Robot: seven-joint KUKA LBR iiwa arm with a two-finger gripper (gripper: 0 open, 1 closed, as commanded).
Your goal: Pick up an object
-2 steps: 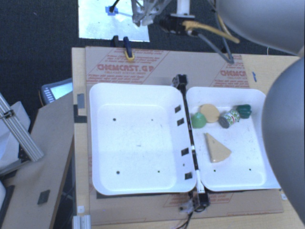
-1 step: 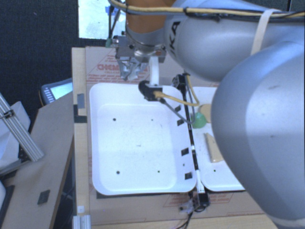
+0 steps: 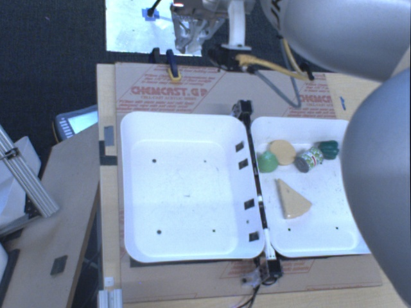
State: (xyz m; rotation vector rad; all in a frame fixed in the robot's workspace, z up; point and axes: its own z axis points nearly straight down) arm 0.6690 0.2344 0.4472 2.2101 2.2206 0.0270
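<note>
The right bin (image 3: 321, 239) holds several small objects. A tan round disc (image 3: 282, 151) lies near its far left corner, with a light green piece (image 3: 267, 162) touching it on the left. A small bottle (image 3: 310, 159) lies on its side beside a dark green piece (image 3: 329, 148). A tan wedge (image 3: 293, 200) rests nearer the bin's middle. My gripper (image 3: 188, 36) hangs at the top of the view, beyond the far edge of the left bin (image 3: 183, 191) and far from all the objects. The grey arm covers the bin's right part.
Both bins sit on a cardboard sheet (image 3: 160, 90) with black clips (image 3: 244, 110) along the divide between them. A yellow cable (image 3: 270, 66) runs across the cardboard at the back. An aluminium rail (image 3: 26, 178) and a small screen (image 3: 74, 124) lie off the bench at left.
</note>
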